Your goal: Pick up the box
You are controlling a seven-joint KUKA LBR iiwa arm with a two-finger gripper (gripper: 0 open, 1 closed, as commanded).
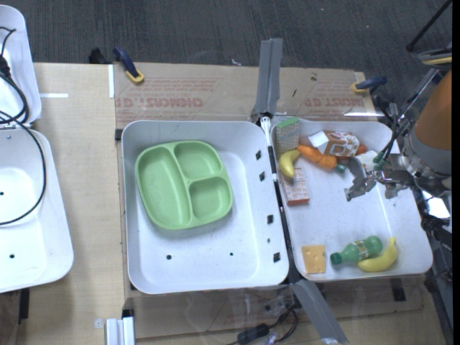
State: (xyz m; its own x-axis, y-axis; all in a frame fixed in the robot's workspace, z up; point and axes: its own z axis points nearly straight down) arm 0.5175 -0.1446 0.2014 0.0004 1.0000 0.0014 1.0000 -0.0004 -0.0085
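Your two-finger metal claw [357, 187] sits low over the right shallow white bin [402, 268], reaching in from the right on the grey arm with its orange band [440, 121]. You see its fingers parted a little, with nothing between them; the tips hang over bare bin floor.

Right bin, contents as you can check them:
- Small pink-and-white rectangular box [297, 185], lying flat against the bin's left wall, well left of the claw and apart from it.
- Yellow banana [288, 162], curved, touching the box's upper end.
- Green-and-white carton [287, 131], at the top left corner, just above that banana.
- Orange carrot [317, 157], lying slantwise just right of the banana.
- Brown-and-white printed packet [340, 144], just above the carrot's right end, near the bin's far wall.
- Flat orange-yellow square slab with holes, like a cheese slice [313, 259], near the front edge.
- Green plastic bottle with an orange label [356, 251], on its side, just right of the slab.
- Second yellow banana [379, 258], touching the bottle along its right side.

Left shallow white bin [144, 264]:
- Light green three-compartment plastic tray [184, 184], lying flat and turned slightly, towards the bin's left and far part.

Both bins rest on a cardboard sheet printed in red [187, 92], with blue-and-yellow clamps [129, 65] at its far corners.
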